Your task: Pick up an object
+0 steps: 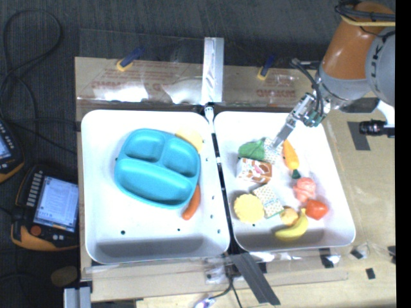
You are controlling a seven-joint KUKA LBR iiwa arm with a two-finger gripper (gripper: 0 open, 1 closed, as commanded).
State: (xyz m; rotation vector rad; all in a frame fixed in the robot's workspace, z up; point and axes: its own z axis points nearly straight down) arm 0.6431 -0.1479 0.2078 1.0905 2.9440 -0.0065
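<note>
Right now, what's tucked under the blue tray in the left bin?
Under the blue tray, an orange carrot pokes out one side, something yellow at another. Their hidden parts, and anything else beneath, are covered.

A robotics laboratory is indicated by an industrial arm (359, 50) mounted at a plywood bench (154, 82), two white bins (103, 236) clamped side by side, loose cables (26, 37) and a handheld control pendant (48, 204) on dark carpet.

Left white bin (103, 236): bright blue compartment tray (157, 165); beside the tray, an orange carrot (191, 204). Right white bin (334, 191): right of the tray, green toy (252, 149), yellow banana (292, 226), red tomato (316, 208), pale-yellow disc (248, 208), printed multicolour packet (255, 170).
</note>
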